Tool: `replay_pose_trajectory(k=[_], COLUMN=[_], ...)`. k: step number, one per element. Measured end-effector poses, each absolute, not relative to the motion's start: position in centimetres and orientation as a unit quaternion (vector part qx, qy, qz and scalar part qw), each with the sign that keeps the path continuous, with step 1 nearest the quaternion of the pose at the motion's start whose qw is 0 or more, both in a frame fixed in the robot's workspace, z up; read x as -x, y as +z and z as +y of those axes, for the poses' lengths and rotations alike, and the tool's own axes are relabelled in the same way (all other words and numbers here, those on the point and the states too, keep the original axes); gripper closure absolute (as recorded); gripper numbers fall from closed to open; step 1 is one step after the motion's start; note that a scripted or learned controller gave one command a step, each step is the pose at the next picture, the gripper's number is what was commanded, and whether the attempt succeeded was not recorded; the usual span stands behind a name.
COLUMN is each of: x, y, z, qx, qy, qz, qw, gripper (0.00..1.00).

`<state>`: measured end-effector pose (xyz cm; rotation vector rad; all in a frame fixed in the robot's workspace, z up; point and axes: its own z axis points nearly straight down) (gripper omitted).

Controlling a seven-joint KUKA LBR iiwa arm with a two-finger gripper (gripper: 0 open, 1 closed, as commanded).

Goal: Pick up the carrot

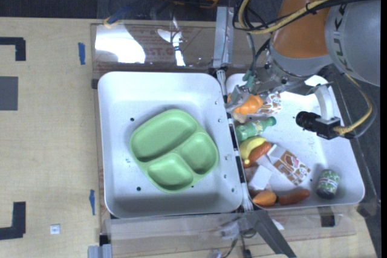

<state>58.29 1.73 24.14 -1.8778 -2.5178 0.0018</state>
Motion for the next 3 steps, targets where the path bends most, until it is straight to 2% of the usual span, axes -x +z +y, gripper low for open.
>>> replay_pose_trajectory(k=[1, 2, 3], x=[-59.4, -65.0, -66.6], y=[18.3, 21.7, 20.6], z=[2.9, 9.8, 12.5], qx=[0.713, 0.627, 0.707], qy=[0.0029, 0.0009, 0.0014], qz=[-0.701, -0.779, -0.707], qw=[0.003, 0.000, 0.000], gripper=[1.00, 1.00, 1.00])
